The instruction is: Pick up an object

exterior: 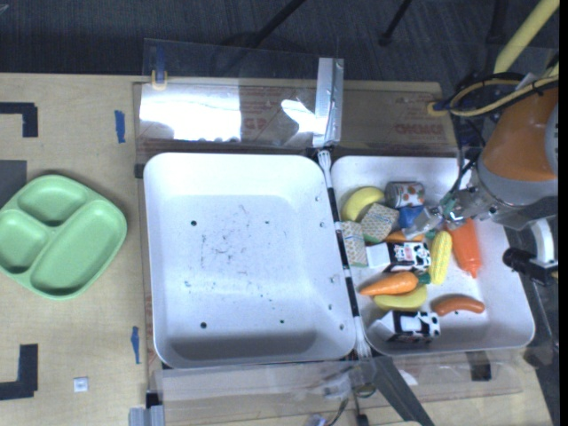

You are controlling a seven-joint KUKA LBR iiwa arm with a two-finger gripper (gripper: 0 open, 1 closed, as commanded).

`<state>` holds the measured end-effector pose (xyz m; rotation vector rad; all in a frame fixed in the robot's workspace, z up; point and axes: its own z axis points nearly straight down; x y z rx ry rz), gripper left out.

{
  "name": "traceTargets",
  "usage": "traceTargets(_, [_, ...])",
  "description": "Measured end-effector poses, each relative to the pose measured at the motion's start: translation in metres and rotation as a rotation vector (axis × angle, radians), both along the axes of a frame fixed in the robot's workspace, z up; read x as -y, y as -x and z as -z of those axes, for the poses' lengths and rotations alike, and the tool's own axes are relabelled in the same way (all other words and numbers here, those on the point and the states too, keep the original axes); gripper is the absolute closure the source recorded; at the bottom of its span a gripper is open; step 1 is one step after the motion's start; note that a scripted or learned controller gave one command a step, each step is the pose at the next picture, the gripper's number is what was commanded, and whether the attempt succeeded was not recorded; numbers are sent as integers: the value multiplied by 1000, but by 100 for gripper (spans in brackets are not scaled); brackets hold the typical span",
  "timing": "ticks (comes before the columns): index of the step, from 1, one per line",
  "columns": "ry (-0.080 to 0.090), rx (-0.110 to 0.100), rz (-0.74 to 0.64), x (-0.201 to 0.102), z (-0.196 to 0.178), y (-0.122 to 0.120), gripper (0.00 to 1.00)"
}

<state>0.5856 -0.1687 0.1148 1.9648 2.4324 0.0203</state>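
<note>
wooden bench, two white bins, dark floor behind; jaws' state unclear.

Pale wooden bench; dark, perhaps carpeted floor beyond it.

One fixed camera looking down at a slant from above the bench, taking in both white bins, arm entering from right
</note>
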Motion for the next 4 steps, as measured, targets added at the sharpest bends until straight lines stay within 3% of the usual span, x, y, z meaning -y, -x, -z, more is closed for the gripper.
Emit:
traceTargets(1, [3, -16, -108, 8, -65, -2, 0])
traceTargets(2, [5, -13, -233, 38, 7, 4, 0])
traceTargets(3, [7, -14, -338, 39, 29, -29, 0])
traceTargets(4, [5, -17, -484, 23, -39, 50, 0])
